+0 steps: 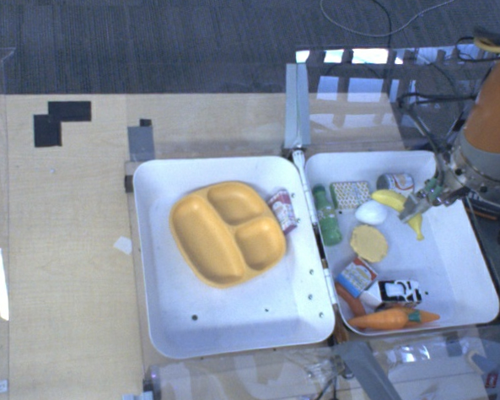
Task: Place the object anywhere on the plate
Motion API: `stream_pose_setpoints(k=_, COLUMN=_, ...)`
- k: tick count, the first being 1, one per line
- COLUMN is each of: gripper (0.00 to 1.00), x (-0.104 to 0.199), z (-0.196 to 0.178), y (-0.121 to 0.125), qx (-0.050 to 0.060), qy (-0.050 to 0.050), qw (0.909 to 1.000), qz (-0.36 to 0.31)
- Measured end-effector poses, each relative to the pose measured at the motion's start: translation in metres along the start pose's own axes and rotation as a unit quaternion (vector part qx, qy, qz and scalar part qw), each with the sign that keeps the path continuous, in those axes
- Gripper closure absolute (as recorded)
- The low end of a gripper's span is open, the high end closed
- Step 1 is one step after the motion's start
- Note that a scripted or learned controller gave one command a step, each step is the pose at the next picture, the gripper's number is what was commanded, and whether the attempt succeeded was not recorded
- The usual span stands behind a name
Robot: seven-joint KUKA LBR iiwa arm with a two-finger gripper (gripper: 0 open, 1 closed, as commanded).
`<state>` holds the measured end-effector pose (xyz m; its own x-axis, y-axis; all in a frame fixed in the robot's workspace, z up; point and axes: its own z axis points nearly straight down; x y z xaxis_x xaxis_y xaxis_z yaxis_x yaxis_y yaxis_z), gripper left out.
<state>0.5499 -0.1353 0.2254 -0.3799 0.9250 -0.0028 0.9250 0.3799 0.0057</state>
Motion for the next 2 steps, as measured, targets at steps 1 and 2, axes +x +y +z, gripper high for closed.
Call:
stream_pose_setpoints(k=1, gripper=1.0, x=0.06, z=0.021, y=0.036, qx=0.001, qy=0.001, qw=0.9996, qz=-0.029)
stream_pose_setpoints(k=2, gripper=1.0, x=0.146, z=0.042, y=0.094, qx=0.002, qy=0.001, qw=1.0, qz=0.004)
